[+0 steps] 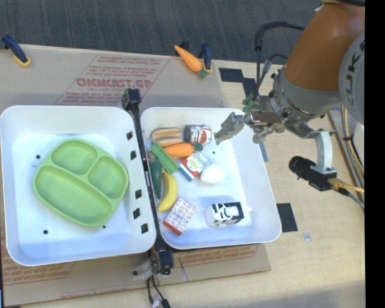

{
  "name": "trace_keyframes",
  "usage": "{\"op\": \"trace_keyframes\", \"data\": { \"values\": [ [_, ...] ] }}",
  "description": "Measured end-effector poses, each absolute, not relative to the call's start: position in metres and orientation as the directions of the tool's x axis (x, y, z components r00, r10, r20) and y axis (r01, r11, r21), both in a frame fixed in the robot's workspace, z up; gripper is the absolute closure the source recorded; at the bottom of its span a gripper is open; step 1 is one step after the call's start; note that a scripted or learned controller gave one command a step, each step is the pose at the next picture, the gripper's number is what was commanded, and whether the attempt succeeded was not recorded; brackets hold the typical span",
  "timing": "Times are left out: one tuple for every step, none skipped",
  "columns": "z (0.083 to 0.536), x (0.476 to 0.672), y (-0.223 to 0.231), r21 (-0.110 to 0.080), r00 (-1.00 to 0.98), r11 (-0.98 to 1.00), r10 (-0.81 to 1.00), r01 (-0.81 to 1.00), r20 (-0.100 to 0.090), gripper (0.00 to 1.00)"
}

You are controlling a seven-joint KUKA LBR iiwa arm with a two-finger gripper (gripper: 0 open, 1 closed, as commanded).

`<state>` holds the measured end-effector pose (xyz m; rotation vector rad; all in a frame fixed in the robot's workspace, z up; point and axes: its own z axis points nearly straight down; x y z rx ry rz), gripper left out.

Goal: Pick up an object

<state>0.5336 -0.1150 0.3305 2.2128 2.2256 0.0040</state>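
The right bin (256, 191) holds several toy foods: a hot dog bun (167, 135), a small can (197, 134), an orange carrot (178, 150), a green vegetable (162, 158), a banana (169, 192), a white egg (212, 174), a small red and white carton (196, 163), a red and white packet (179, 215) and a black and white carton (226, 213). My gripper (223, 132) hangs over the bin's upper right part, just right of the can and above the egg. Nothing shows in its grasp.
The left bin (13, 146) holds a green divided plate (81, 181). A second toy carrot (190, 58) lies on the cardboard behind the bins, beside a blue clamp (206, 55). A black divider (141, 165) runs between the bins.
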Motion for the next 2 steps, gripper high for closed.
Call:
{"op": "trace_keyframes", "data": {
  "values": [
    [0.396, 0.549, -0.208, 0.005, -0.003, 0.003, 1.0, 1.0, -0.002, 0.0],
    [0.288, 0.478, -0.211, -0.001, -0.004, 0.004, 1.0, 1.0, 0.0, 0.0]
  ]
}}
